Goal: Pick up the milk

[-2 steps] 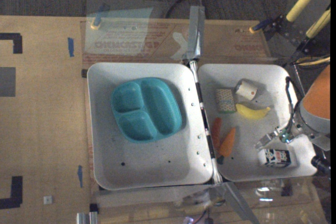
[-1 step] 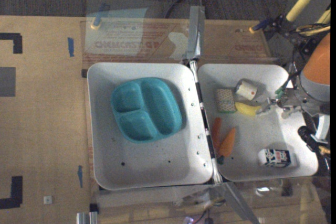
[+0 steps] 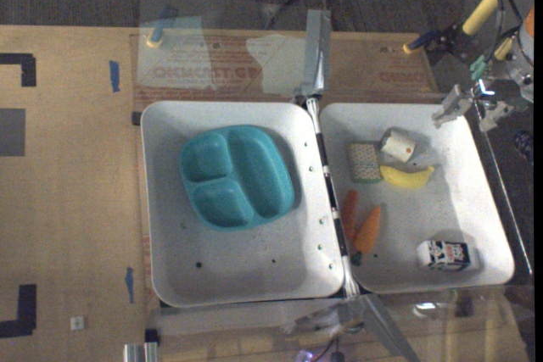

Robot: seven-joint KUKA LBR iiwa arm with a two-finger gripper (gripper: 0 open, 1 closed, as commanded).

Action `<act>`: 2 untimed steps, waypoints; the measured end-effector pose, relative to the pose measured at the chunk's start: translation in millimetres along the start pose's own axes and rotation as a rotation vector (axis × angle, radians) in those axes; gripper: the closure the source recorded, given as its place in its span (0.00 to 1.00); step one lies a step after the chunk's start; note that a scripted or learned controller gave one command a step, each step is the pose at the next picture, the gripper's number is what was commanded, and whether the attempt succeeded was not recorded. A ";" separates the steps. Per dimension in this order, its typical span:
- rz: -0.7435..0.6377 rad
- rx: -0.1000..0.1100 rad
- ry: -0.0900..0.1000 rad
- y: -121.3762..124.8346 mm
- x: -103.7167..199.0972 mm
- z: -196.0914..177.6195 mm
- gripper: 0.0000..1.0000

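A: Start at the bottom of the frame. Where is the milk (image 3: 444,254)?

B: It lies on its side in the lower right corner of the right bin (image 3: 492,208), a small white carton with dark patches. Its long axis runs roughly left to right across the frame. Whatever is printed on it is too small to read.

A: And from the gripper (image 3: 472,103)?

B: The gripper sits at the upper right, over that bin's far rim, so the milk lies well apart from it, straight down the frame and slightly left. Its two fingers look spread, with nothing between them.

A: Anything in the path?

B: The banana (image 3: 407,175) and the carrots (image 3: 361,226) lie further left.

A: Any legible writing?

B: Faint reddish lettering on the cardboard (image 3: 204,74) at upper left, under a clear sheet; he cannot make it out.
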State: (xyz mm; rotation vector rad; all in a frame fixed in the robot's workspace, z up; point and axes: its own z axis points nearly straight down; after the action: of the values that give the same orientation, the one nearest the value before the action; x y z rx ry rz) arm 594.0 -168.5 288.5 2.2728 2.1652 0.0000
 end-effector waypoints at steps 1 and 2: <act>-0.145 0.001 0.002 -73.2 4.6 116.6 0.00; -0.192 -0.001 0.000 -100.7 -19.6 22.9 0.00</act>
State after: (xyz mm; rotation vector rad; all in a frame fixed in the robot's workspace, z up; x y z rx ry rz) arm 492.5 -183.3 265.5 2.0538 2.3731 0.0011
